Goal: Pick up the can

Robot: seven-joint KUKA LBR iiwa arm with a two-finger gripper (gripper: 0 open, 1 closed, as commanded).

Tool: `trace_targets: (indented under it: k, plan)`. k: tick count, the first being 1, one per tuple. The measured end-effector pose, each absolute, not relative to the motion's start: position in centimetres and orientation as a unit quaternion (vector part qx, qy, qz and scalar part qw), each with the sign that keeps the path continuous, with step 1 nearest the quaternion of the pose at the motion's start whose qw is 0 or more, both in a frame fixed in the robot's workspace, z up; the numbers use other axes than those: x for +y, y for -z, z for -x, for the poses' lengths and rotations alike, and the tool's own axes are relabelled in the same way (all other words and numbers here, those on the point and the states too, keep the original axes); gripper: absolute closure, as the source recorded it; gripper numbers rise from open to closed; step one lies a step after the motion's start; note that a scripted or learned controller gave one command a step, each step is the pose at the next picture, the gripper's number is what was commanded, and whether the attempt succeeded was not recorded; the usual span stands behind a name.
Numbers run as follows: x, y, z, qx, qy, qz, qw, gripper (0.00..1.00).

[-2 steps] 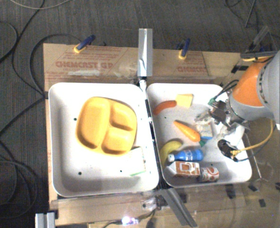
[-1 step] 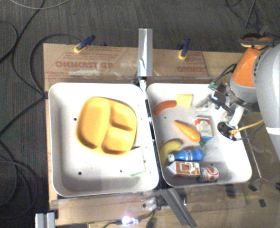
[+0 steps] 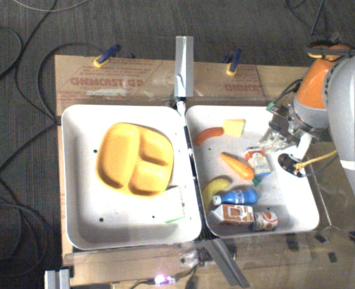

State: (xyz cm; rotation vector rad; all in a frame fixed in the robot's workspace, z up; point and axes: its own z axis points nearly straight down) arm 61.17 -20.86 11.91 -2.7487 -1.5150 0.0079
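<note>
Two white bins sit side by side on the bench. The left bin (image 3: 75, 221) holds a yellow tray (image 3: 135, 158) with three sections. The right bin (image 3: 298, 218) holds the food toys. The can (image 3: 265, 221) lies on its side at the lower right of the frame, near the front wall of the right bin. It touches a brown carton (image 3: 233, 214). Just above them lie a blue bottle (image 3: 236, 197) and a banana (image 3: 213, 188). A carrot (image 3: 237, 166) is in the middle, beside a small juice box (image 3: 259, 161). A sausage (image 3: 209, 135) and a cheese piece (image 3: 234, 127) are at the back. The gripper (image 3: 280, 138) hangs over the right side of that bin, well apart from the can. I cannot tell how wide it is set.
</note>
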Motion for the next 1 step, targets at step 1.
trace_targets:
  k: [1]
  plan:
    - [-20.70,-11.92,-61.22,-0.483,-0.0019,0.875,0.002,0.00]
